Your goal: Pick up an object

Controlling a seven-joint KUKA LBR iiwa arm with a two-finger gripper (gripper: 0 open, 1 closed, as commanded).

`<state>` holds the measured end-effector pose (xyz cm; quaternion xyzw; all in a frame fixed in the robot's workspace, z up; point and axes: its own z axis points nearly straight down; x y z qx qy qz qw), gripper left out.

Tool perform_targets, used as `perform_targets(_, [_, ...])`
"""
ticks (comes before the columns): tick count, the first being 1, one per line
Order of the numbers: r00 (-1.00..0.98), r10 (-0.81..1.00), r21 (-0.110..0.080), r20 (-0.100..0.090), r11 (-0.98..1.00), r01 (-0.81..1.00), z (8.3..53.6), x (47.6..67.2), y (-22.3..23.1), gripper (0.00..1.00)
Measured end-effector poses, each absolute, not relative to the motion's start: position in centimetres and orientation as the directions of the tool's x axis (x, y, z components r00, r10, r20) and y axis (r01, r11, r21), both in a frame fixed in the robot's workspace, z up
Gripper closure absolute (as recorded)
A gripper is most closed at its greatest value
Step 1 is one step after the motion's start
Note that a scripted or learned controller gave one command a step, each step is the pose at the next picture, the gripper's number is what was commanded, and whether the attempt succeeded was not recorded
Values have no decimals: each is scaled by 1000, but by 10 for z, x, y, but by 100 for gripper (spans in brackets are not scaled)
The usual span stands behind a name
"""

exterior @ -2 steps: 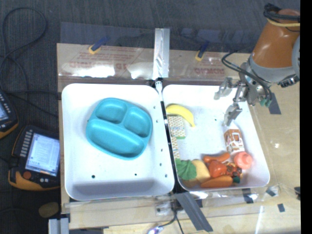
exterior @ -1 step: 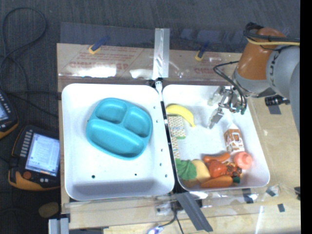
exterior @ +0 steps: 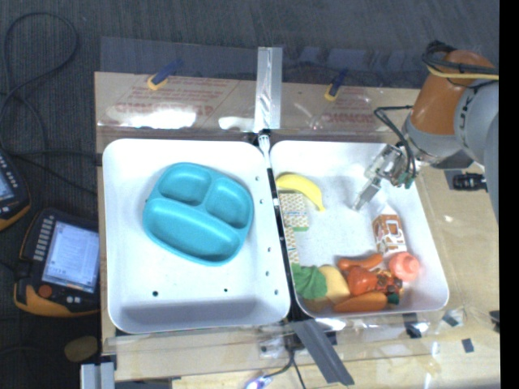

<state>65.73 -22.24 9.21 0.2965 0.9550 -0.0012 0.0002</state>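
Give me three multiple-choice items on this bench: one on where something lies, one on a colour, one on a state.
1. Where does the blue tray lie?
A. In the left bin
B. In the right bin
C. On the floor

2. What colour is the banana?
A. Green
B. Yellow
C. Red

3. What is between the fingers of the tool?
A. The banana
B. The bottle
C. Nothing

Answers:
1. A, as the tray sits alone in the left bin, across the divider from the food pile.
2. B, as the banana near the top left of the right bin is plainly yellow.
3. C, as the tool hangs over bare bin floor, apart from the banana and above the bottle.
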Motion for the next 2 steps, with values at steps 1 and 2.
perform_targets(1, [-794,607,1,-13,795,607,90,594,-224,0])
perform_targets(2, [-689,724,-1,-2,689,724,153,627,-215,0])
